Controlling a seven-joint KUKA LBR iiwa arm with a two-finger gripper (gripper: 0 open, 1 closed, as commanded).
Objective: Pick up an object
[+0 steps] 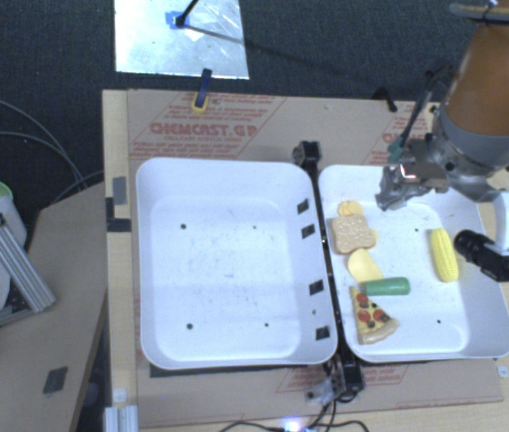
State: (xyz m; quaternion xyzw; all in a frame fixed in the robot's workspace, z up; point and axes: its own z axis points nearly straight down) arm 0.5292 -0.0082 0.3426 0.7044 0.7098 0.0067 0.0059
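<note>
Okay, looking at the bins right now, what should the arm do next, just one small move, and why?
Probably shift the gripper toward the near-left, over the bread slice, then descend. It hangs above the right bin's far side with nothing visibly under it, while the bread lies closest, flat and unobstructed on top.

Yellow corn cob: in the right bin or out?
In. The corn cob lies flat on the right bin floor, apart from the gripper.
</note>
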